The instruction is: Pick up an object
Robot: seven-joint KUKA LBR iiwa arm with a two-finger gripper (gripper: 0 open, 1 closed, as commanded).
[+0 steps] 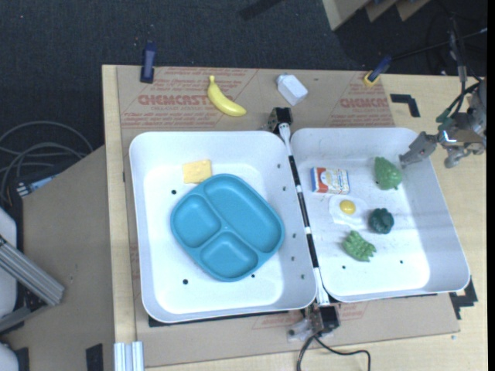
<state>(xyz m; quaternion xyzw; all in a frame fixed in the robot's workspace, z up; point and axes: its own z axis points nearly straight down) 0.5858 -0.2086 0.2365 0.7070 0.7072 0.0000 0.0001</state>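
Broccoli [387, 173] | light green, knobbly, right bin [433, 269] | end effector [433, 147] just beside, grip state unclear

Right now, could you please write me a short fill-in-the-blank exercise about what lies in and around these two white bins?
1. The blue divided plastic plate lies in the ____ bin.
2. The yellow banana lies on the cardboard, ____ both bins.
3. The small fried egg toy lies in the ____ bin.
4. The pale yellow flat square touches the plate's ____ edge.

Missing words: left; outside; right; upper
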